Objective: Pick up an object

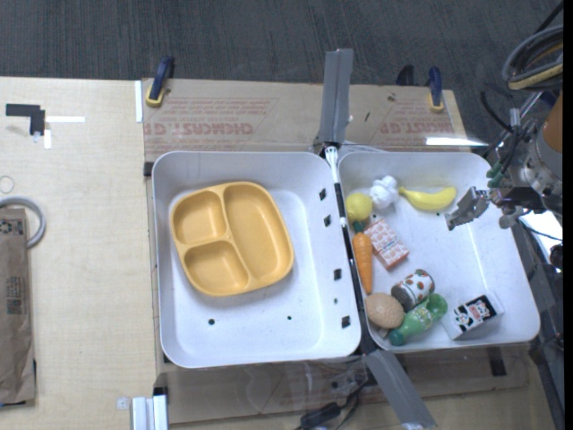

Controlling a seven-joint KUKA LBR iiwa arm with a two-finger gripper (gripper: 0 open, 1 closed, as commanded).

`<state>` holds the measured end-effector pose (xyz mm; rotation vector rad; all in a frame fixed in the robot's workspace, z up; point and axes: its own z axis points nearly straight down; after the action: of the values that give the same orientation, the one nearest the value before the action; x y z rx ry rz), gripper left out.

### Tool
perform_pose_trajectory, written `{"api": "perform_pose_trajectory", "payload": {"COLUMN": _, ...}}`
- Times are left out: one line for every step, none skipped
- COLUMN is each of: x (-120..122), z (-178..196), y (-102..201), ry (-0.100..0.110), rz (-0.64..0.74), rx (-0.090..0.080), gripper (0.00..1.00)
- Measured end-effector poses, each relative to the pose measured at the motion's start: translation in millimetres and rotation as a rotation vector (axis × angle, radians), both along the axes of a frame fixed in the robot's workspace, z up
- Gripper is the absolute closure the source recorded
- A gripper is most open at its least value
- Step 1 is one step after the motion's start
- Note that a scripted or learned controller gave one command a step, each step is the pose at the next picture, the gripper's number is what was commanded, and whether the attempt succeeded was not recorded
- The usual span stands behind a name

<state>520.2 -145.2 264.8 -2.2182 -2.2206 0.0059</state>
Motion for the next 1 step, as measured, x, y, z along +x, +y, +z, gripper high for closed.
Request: {"api": "perform_pose_trajectory", "payload": {"x": 109.6, "z": -21.9, "y": 8.0, "ry": -0.003, "rz": 0.027, "rx": -0.001, "gripper": 0.00}}
